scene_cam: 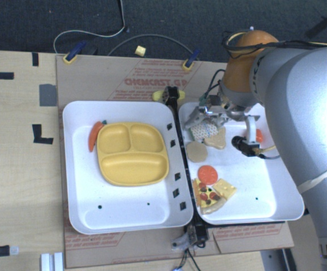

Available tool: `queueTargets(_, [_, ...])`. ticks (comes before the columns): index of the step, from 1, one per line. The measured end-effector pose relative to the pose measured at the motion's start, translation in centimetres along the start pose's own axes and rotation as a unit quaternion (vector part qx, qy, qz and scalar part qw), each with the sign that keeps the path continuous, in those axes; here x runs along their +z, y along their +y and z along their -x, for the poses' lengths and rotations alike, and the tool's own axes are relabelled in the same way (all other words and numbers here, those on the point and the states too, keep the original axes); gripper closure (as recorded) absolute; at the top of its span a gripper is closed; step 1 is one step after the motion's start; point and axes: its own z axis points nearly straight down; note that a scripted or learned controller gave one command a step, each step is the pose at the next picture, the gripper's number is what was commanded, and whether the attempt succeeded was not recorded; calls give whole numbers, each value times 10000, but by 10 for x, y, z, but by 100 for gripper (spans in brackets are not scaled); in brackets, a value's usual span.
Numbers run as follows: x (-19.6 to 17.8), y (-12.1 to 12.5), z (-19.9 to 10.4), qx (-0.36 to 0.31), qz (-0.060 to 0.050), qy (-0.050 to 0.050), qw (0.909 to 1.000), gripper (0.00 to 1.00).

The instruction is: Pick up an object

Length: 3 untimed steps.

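Start at the far left: your counter (17, 168) carries the left bin (73, 168), and in it the yellow divided plate (133, 153) is your landmark. A toy carrot (94, 135) lies against the plate's upper left corner, its long axis running up and down the view.

Right of the plate, across the seam between the bins, the right bin (253, 191) holds the likely targets. Nearest the plate's right edge you have a round tan cookie (196, 151). Just above it, level with the plate's top edge, sits a pale speckled piece (203, 131), with a tan bread slice (217, 140) tucked against its right side. Below the plate's lower edge lie a red tomato slice (207, 174), then a pizza slice (208, 195) with a yellow cheese wedge (226, 189) at its right.

The gripper (204, 116) hangs further from the plate's upper right corner, right over the speckled piece's top edge. You cannot tell from this angle whether it is open or closed, nor whether it has hold of anything. I judge the speckled piece to be the target: it lies just below the gripper toward the view's bottom, so the coming move looks like a short straight descent
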Motion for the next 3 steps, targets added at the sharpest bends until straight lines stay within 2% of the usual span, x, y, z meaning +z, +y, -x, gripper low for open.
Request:
queueTargets(1, [-13, 0, 0, -5, 14, -2, 10000, 100])
queueTargets(2, [-100, -33, -51, -10, -48, 33, 10000, 100])
queueTargets(3, [-118, -45, -85, 9, -34, -14, 10000, 100])
